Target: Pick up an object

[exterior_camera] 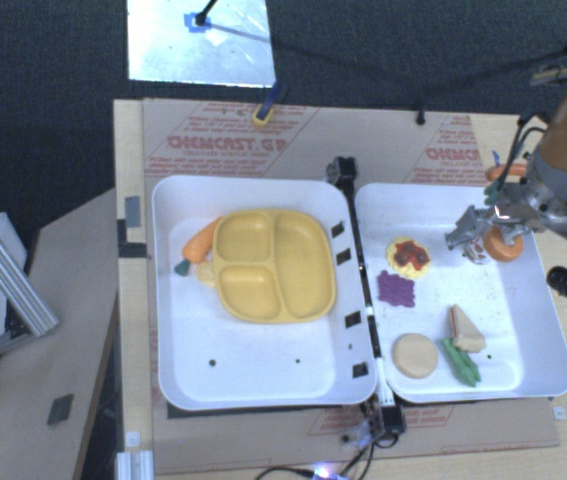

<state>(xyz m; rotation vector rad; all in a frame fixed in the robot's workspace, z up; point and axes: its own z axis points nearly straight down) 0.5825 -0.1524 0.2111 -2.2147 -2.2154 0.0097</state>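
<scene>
Fingers over right bin, state unclear; orange disc just beside, pizza farther left.

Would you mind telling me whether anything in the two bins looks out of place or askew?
One thing stands out: in the left bin, the toy carrot lies wedged partly under the left edge of the yellow divided plate rather than in a compartment. The small food pieces in the right bin lie scattered but undamaged.
</scene>
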